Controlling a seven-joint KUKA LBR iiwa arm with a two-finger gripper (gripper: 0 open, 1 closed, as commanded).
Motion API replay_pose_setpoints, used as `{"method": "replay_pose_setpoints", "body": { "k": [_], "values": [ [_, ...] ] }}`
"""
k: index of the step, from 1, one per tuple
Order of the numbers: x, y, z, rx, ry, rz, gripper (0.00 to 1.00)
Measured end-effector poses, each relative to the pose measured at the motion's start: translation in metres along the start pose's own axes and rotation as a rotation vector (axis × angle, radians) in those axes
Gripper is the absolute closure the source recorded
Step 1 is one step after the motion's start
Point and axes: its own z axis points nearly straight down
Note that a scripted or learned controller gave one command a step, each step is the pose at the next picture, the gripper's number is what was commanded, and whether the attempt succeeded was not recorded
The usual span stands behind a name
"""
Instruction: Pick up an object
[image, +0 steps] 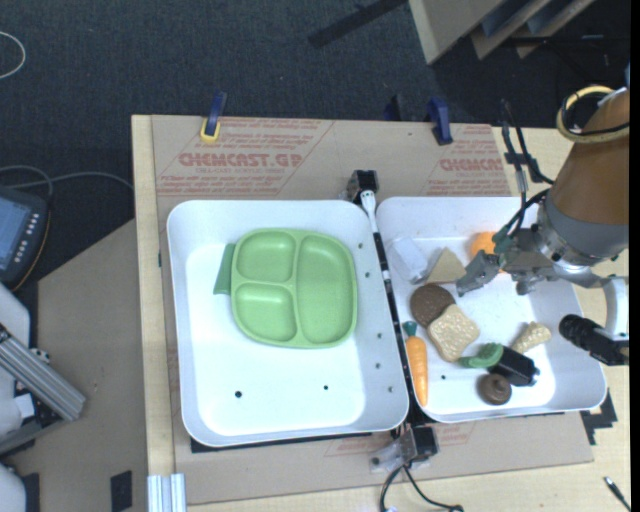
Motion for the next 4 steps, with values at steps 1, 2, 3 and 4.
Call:
{"method": "replay_pose_setpoints", "body": {
  "k": [1,2,3,4],
  "values": [
    [0.0,0.003,-0.006,-0.013,-0.002,-0.003,0.0],
    [-0.002,0.008,0.055,-0.006,0.0,-0.003,0.0],
    [0.001,0.012,0.099,-0.009,0.0,-0.003,0.0],
    [0.001,0.013,0.119,-0.013,0.001,-0.003,0.0]
  ]
}}
